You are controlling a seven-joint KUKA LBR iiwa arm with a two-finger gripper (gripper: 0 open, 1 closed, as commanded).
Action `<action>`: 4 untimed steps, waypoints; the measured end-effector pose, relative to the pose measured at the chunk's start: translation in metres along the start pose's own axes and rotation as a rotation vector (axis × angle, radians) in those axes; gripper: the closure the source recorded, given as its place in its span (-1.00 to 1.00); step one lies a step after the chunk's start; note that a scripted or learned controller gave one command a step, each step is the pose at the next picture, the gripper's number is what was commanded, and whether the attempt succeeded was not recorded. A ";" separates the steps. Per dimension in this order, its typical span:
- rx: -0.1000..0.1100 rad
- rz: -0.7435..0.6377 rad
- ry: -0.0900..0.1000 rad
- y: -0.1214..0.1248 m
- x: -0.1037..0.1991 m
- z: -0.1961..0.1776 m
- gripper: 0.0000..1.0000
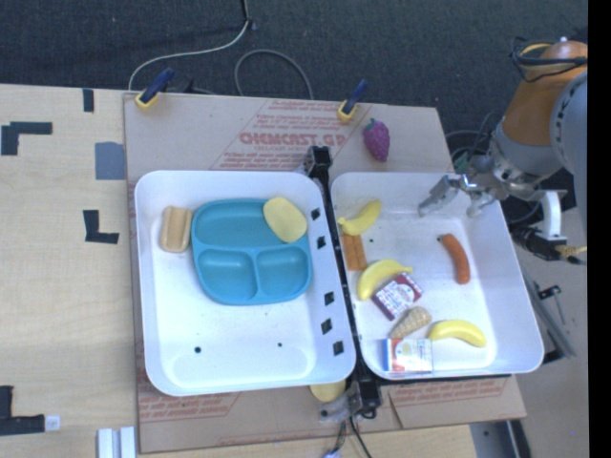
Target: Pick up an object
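Bench (57, 256): wooden surface, bore a cardboard sheet (277, 136) under two white bins side by side.
Left bin (239, 361): held a blue compartment tray (250, 265), a yellow chip-like piece (284, 218) resting on the tray's upper right corner, and a tan bread-like piece (175, 229) just beside the tray's left edge.
Right bin (506, 332): held the candidate objects for picking.
Arm (549, 84): grey with orange band, reached in from the right, above the right bin's upper right corner.
Gripper (447, 195): hung over bare bin floor near the top wall; jaws appeared spread apart, with nothing between them.
Bananas: one (361, 218) near the dividing wall, one (380, 275) mid-bin, one (457, 331) at lower right.
Sausage (455, 257): red-orange, nearest target, below the gripper and apart from it.
Small items: red packet (395, 296), cone (410, 322), carton (411, 356), orange stick (354, 252).
Stray item: purple grape bunch (377, 139) on the cardboard, outside both bins.
Risk: judged likely to close on nothing if lowered straight down, since no object lay beneath; round sausage could roll from the fingers; clustered packet, cone and banana could be nudged or double-grasped.
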State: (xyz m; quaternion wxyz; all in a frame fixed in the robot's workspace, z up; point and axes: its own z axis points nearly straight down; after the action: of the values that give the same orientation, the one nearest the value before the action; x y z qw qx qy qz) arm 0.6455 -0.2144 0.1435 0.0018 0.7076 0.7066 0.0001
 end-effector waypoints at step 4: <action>0.004 -0.003 -0.001 -0.054 -0.009 0.061 -1.00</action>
State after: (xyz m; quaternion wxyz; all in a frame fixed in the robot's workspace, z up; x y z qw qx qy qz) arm 0.5912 -0.2234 0.0819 0.0006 0.7064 0.7078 -0.0014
